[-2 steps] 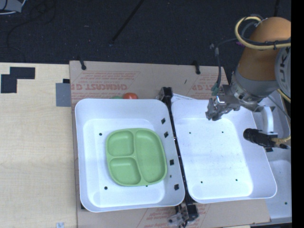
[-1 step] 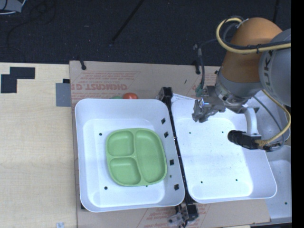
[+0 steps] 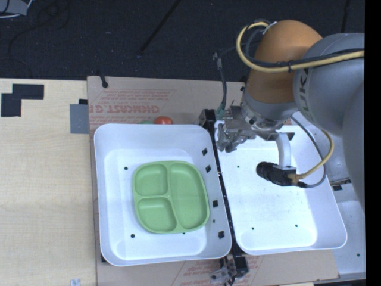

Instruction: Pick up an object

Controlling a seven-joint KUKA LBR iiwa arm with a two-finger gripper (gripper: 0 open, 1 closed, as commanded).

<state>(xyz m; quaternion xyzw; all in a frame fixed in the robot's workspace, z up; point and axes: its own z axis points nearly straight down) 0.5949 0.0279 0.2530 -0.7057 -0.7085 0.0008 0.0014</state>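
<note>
Grey metal gripper [image 3: 233, 137] hangs above the inner edge of the right bin [image 3: 333, 231] — whether it is open or closed cannot be told. Green divided plate [image 3: 171, 196] lies flat in the left bin [image 3: 113, 243], well apart. Probably light, stiff, slick plastic — best taken by its raised rim or a divider ridge.
</note>
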